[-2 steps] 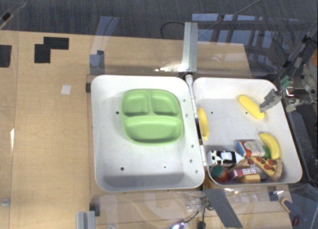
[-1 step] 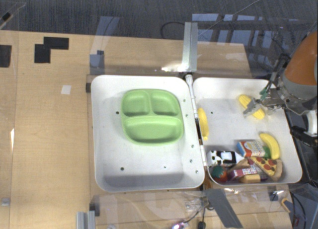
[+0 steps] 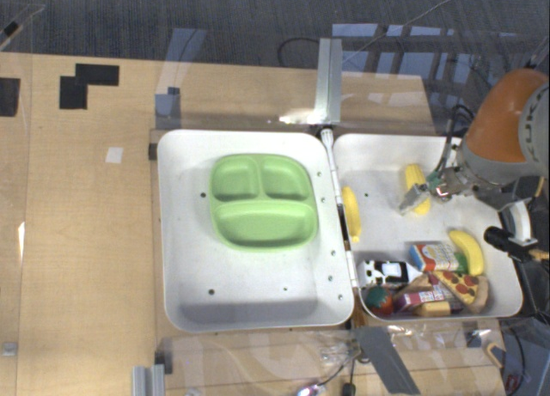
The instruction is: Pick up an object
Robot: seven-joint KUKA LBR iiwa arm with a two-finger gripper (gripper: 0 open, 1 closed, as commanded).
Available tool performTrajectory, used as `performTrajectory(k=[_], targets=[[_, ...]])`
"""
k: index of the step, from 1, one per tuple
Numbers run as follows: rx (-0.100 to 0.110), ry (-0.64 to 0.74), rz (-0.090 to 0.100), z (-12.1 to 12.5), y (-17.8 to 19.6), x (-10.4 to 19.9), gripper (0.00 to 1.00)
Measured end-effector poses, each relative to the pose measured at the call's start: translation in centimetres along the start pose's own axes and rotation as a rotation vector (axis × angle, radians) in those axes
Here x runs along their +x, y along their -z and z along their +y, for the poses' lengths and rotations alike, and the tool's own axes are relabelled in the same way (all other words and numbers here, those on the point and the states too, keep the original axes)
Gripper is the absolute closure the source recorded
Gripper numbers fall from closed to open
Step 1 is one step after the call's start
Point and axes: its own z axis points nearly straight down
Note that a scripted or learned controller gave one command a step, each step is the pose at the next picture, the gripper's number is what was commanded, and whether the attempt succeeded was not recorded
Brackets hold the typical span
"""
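My fingers [image 3: 421,194] are narrow around a small yellow toy [image 3: 416,181]; it looks light, hard and slippery, so I squeeze its middle.

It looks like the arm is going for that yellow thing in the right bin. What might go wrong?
The gripper sits at one end of the yellow toy, so an off-centre pinch may let it slip or swing out. The toy lies loose on the smooth right bin floor, so a nudge may push it away before any grasp closes.
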Motion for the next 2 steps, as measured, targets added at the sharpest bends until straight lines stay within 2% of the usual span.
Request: performTrajectory(k=[1, 2], targets=[[-0.008, 0.002, 0.0, 0.4, 1.2, 0.1, 1.0], [0.006, -0.1, 0.004, 9.0, 10.3, 7.4, 1.0]])
